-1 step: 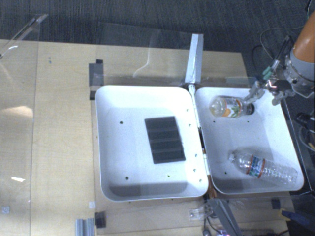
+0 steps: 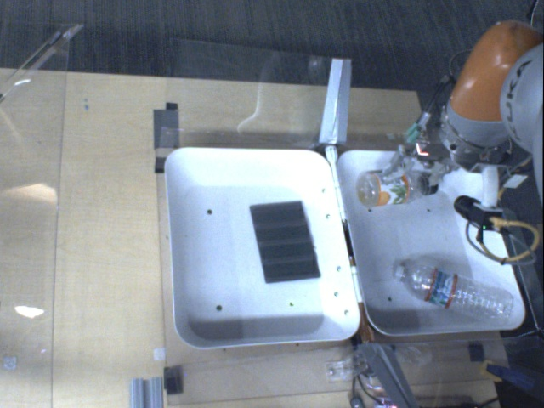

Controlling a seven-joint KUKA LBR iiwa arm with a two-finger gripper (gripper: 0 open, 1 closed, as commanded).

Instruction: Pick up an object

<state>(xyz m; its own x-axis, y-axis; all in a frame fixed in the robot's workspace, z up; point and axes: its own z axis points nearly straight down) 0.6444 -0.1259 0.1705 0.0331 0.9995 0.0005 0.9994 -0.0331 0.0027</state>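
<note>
Right bin (image 2: pixel 374 308), near side: a clear plastic bottle (image 2: pixel 455 286) lies flat, probably light, slippery, crushable; best grasped mid-body. Far side: a small jar-like bottle (image 2: pixel 384 189) at the tool (image 2: pixel 419 167); the tool's opening cannot be told.

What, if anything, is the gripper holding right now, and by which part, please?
Apparently the small clear bottle at the right bin's far-left corner; the gripper meets its right end, though the exact hold is unclear.

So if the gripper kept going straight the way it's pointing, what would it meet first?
Probably the small clear bottle lying in the right bin; the gripper sits right at it, though depth is unclear.
</note>
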